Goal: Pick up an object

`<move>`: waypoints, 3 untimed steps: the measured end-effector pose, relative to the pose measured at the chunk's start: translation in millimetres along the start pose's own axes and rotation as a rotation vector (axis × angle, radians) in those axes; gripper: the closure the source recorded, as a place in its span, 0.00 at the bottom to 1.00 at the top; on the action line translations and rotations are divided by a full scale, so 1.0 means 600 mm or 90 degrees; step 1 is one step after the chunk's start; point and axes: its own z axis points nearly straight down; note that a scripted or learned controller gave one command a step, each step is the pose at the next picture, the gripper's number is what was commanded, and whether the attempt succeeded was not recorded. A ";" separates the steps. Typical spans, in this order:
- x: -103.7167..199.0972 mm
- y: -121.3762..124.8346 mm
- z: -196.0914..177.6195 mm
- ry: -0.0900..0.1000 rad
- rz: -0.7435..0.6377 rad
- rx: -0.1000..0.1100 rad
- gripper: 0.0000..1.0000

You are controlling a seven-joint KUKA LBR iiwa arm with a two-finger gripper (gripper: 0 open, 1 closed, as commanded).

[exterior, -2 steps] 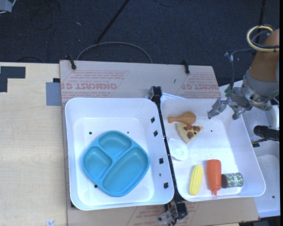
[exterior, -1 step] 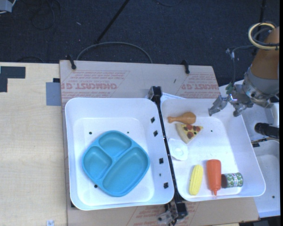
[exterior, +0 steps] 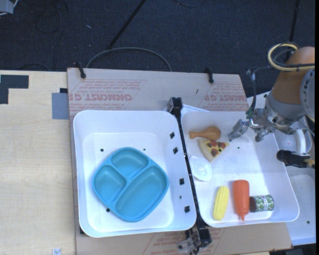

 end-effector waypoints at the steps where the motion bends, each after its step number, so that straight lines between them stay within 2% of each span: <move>1: 0.001 0.004 0.068 -0.002 -0.001 -0.008 0.00; 2: 0.000 0.004 0.049 -0.003 -0.003 -0.008 1.00; 3: -0.008 0.004 -0.057 -0.002 0.000 -0.007 1.00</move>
